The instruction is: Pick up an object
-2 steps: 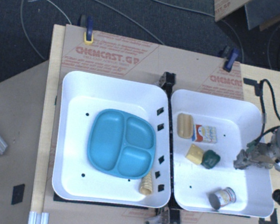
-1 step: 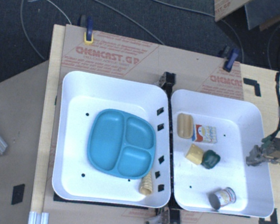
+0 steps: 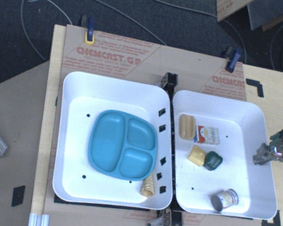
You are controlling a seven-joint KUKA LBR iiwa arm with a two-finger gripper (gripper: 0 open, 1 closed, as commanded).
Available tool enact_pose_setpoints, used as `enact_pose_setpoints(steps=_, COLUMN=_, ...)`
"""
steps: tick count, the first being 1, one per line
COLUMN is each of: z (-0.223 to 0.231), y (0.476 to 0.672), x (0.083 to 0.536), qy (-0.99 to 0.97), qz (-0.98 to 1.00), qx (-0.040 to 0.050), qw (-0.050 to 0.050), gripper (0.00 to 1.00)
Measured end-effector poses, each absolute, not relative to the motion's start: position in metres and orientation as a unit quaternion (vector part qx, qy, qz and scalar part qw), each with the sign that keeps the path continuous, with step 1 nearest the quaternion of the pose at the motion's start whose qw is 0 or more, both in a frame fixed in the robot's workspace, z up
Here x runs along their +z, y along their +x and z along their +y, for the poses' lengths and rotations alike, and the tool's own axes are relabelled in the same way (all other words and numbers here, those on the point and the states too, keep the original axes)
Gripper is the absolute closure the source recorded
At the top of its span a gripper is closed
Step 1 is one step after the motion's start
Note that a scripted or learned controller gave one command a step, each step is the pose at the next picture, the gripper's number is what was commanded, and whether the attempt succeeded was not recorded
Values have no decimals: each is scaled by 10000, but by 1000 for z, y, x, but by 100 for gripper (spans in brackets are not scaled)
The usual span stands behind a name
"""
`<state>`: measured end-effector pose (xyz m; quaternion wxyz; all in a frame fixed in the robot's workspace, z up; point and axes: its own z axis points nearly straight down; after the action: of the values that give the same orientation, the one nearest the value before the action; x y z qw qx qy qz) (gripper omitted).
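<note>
Candidate objects sitting in right bin (image 3: pixel 257 130): tan block (image 3: pixel 186 126) and small printed packet (image 3: pixel 207 134) toward 12 o'clock, yellow piece (image 3: pixel 197 156) touching green lump (image 3: pixel 212 161) at centre, can (image 3: pixel 225 199) lying on its side toward 5 o'clock. Blue divided plate (image 3: pixel 123 145) lying in left bin (image 3: pixel 66 123), cone-shaped item (image 3: pixel 148 186) at its 5 o'clock. Gripper (image 3: pixel 267 153) hanging at 3 o'clock, over right bin's rim, nothing seen in it; fingers' opening: cannot tell. Risks: can rolling away under contact; yellow-green pair crowding, descent nudging both instead of seating around one.

"CHEMCAST G P" is printed in red on the brown sheet (image 3: pixel 113 56) behind the left bin (image 3: pixel 69 124). Similar red lettering above the right bin (image 3: pixel 259 136) is partly readable as "CHEMCAST".
</note>
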<state>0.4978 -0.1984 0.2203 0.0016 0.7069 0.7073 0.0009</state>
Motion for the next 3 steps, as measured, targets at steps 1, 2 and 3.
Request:
enact_pose_setpoints(steps=1, z=-142, y=523, x=219, qy=7061, qz=7081, qx=7, qw=7, gripper=100)
enact_pose_setpoints(steps=2, z=-98, y=546, x=211, qy=7054, qz=7089, qx=8, qw=1, gripper=100)
enact_pose_setpoints(steps=3, z=-60, y=570, x=216, qy=7055, qz=7087, qx=12, qw=7, gripper=100)
